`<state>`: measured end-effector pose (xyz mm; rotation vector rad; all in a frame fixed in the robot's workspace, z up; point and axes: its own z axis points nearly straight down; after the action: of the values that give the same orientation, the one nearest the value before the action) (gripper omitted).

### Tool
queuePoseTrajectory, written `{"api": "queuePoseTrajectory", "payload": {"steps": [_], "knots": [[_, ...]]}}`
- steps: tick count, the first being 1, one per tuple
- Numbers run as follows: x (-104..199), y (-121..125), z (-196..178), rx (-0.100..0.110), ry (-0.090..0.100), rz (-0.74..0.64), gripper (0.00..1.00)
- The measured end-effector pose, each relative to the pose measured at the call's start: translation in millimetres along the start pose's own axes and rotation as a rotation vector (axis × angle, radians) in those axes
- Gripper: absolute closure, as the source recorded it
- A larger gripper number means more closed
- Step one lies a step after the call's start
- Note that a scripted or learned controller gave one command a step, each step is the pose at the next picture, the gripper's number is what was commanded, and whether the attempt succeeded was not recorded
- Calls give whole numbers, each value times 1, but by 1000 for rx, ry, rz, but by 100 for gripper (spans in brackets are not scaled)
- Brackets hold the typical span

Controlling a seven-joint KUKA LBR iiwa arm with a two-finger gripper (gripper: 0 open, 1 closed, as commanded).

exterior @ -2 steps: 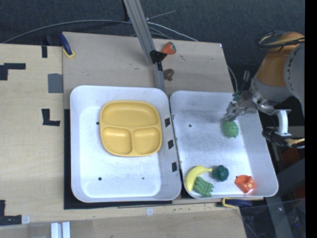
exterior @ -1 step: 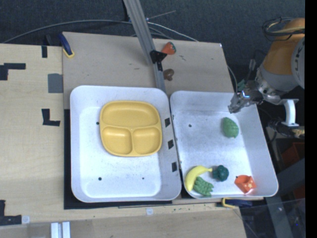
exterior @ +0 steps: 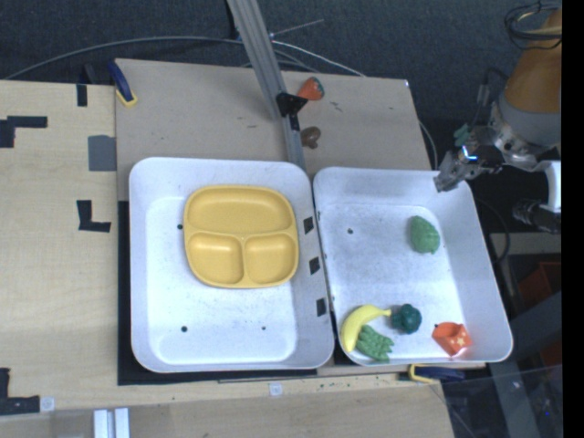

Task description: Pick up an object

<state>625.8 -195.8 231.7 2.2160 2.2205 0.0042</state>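
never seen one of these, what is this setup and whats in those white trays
This is one picture from a camera fixed above a bench, looking down at a slant. On the right is a robot arm, grey and orange, that a program moves; its job is to pick up an object. Its pincer hangs at the far right corner of the right bin, above the rim, with nothing between its fingers that I can see; whether they are open or shut is unclear.

The left bin holds a yellow divided plate. The right bin holds toy food: a light green lump, and along the near edge a banana, a green leafy piece, a dark green ball and an orange-red piece.
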Motion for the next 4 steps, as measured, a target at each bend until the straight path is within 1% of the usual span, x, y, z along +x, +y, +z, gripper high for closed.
{"api": "queuePoseTrajectory", "payload": {"steps": [1, 2, 3, 4], "knots": [[46, -11, 7, 7, 2, -3, 100], [98, -20, -3, 6, 4, -5, 100], [155, -30, 8, 9, 3, -5, 100], [203, -45, 5, 8, 3, -4, 100]]}}
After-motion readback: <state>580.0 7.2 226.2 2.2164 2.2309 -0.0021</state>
